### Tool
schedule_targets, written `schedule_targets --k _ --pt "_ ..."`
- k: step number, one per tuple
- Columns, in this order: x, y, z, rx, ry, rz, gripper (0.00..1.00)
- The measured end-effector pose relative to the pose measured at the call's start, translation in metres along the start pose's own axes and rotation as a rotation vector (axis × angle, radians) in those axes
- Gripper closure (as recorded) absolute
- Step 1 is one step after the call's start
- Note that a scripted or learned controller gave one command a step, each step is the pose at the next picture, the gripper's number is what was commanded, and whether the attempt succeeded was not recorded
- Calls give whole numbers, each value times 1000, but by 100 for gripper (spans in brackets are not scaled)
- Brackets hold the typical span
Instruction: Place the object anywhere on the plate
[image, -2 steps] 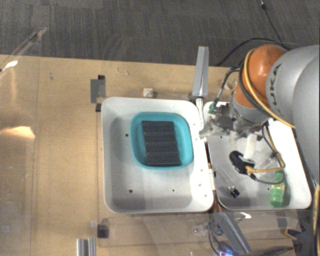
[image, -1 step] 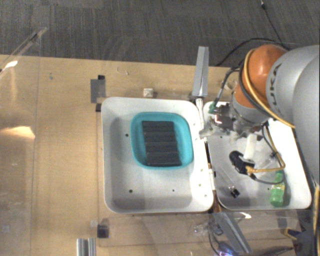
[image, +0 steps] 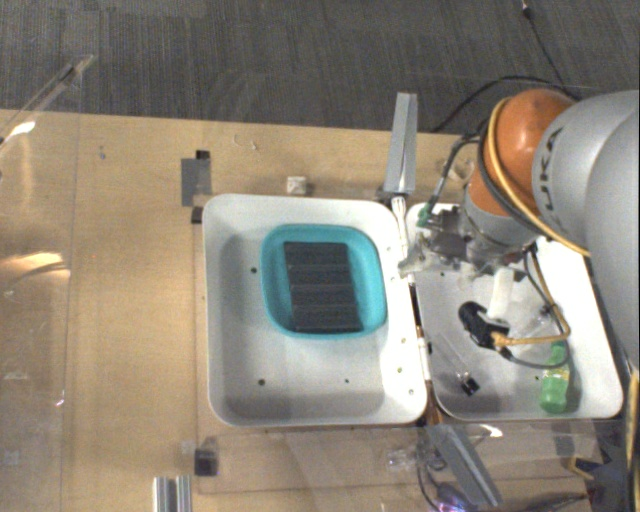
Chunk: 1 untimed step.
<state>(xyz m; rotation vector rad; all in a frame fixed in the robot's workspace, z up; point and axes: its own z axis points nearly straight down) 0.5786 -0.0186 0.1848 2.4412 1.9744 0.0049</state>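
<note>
Two white bins side by side on the wooden bench (image: 100, 300).

Camera view:

Left bin (image: 230, 385): a teal plate (image: 272, 275), square with rounded corners, sits toward the far right part of the floor, apart from the walls. A dark ribbed block (image: 322, 287) lies flat on the plate, roughly centred, long side running from the far edge to the near edge, inside the raised rim. Nothing touches it.

Right bin (image: 590, 330): a green block (image: 555, 390) lies at the near right corner, close to the wall. A small black piece (image: 466, 382) lies near the near left corner, well apart from the green block.

The gripper (image: 440, 250) hangs over the far left corner of the right bin, just beside the wall next to the left bin. The grey arm (image: 600, 170) with its orange band comes in from the right and covers the far right part of that bin. How far open the gripper is: cannot tell, the wrist hardware hides it. No object is seen in its hold, and whether it touches the bin wall is unclear. It is well apart from the dark ribbed block and from the green block.

On the bench: a small pale cube (image: 295, 185) just beyond the left bin's far edge.
</note>
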Motion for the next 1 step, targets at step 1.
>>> schedule_targets --k 1 --pt "0 0 0 0 0 0 0"
